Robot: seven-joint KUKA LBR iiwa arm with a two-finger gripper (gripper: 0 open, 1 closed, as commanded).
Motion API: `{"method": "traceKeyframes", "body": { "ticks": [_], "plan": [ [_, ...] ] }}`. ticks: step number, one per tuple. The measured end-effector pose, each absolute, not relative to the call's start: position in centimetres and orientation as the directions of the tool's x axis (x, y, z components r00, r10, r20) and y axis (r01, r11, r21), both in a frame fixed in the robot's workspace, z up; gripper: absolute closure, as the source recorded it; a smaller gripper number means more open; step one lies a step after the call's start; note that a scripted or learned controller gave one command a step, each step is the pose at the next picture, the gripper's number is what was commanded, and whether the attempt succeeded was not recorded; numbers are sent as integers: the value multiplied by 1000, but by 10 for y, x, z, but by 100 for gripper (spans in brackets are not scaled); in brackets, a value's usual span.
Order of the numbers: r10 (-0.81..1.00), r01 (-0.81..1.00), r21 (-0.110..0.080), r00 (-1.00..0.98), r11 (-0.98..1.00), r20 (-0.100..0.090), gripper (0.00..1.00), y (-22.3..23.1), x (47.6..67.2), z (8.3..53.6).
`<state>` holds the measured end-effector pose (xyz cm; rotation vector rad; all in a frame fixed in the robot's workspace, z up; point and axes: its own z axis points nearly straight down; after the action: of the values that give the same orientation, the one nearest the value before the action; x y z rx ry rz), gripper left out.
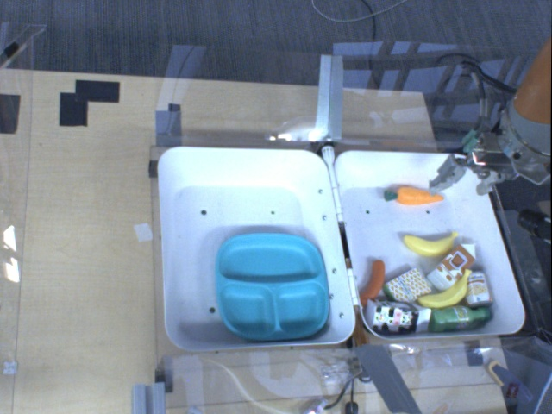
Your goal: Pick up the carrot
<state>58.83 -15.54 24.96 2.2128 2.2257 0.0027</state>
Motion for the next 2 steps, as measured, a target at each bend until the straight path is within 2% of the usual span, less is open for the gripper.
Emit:
{"method": "traceKeyframes", "body": {
  "ticks": [1, 2],
  "plan": [
    [992, 992, 4, -127, 127, -2, 0, -161, 631, 180],
    [994, 994, 8, -110, 110, -3, 0, -191, 668, 88]
  ]
}}
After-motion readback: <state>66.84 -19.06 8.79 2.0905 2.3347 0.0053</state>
